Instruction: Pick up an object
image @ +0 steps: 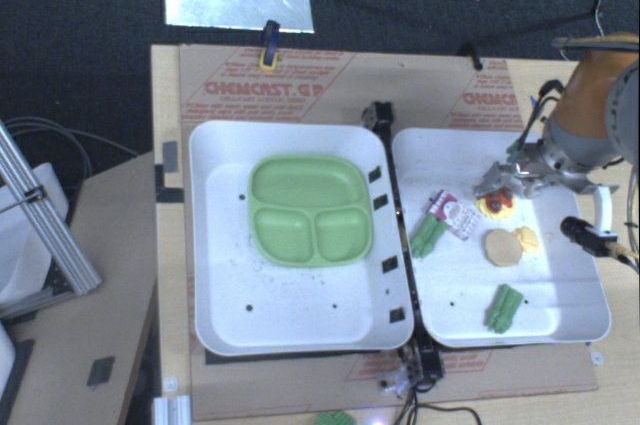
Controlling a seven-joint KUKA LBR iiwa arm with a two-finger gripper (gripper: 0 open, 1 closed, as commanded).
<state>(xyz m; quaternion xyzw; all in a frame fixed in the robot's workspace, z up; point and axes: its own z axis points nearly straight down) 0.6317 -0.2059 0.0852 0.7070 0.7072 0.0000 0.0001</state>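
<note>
The right bin (pixel 560 313) holds several small objects. A red and yellow toy (pixel 496 204) lies right under my gripper (pixel 500 185), which hovers low over the bin's upper middle. A tan round piece (pixel 503 248) with a yellow bit (pixel 526 238) beside it sits just below. A pink and white packet (pixel 452 214) and a green piece (pixel 427 236) lie at the left of that bin. Another green piece (pixel 504 307) rests near the front. Nothing shows between the fingers.
The left bin (pixel 220 313) carries a green divided plate (pixel 308 211). A black divider with clips (pixel 392 213) runs between the bins. The arm's grey body and orange band (pixel 600 103) crowd the right edge. A cable loop (pixel 600 223) hangs over the right bin's right side.
</note>
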